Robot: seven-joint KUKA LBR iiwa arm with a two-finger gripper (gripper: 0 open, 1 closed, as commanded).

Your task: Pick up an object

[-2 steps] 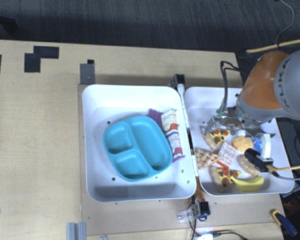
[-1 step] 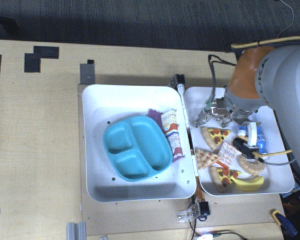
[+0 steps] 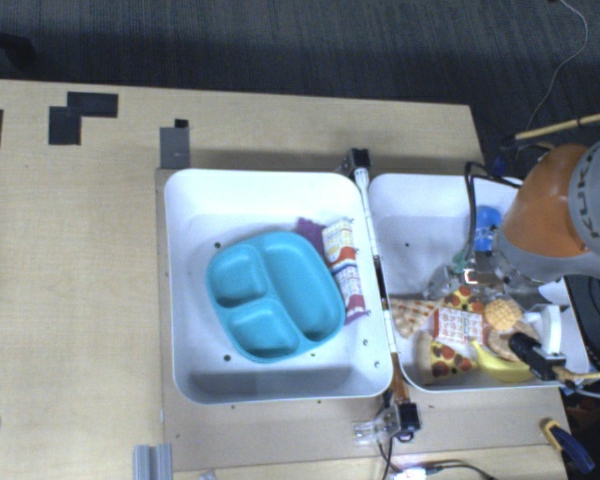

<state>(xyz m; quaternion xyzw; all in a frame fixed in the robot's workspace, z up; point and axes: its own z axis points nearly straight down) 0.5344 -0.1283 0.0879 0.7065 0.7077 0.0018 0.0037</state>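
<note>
My gripper is low inside the right bin, just above a heap of toy food. Under and around it lie a red and white carton, a round cookie, a waffle piece, a pizza slice and a yellow banana. The wrist with its orange band covers the bin's right part. I see nothing lifted clear of the heap.
The left bin holds a blue divided plate, a red and white tube and a purple item at the plate's far corner. A black clamp sits at the bins' shared far edge. Cables run along the right side.
</note>
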